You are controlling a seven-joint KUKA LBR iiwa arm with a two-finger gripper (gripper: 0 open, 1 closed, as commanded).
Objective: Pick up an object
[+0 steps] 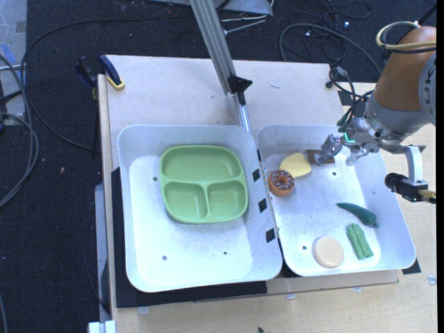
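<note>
White right bin (388, 207) on the table (180, 82) serves as landmark. Within it: a yellow piece (295, 164) at its upper left, a donut (281, 182) just below that, a green pepper (359, 213), green beans (359, 241) and a round cream disc (328, 251) toward its lower edge. Tool (325, 155) sits beside the yellow piece; finger state cannot be told. A green divided plate (205, 184) lies in the left bin (139, 255).

The tabletop (180, 89) is pale wood. All around it the floor (48, 207) is dark carpet. Black cables (41, 116) loop on the floor left of the tabletop. A metal pole (211, 30) slants over its back edge.
</note>
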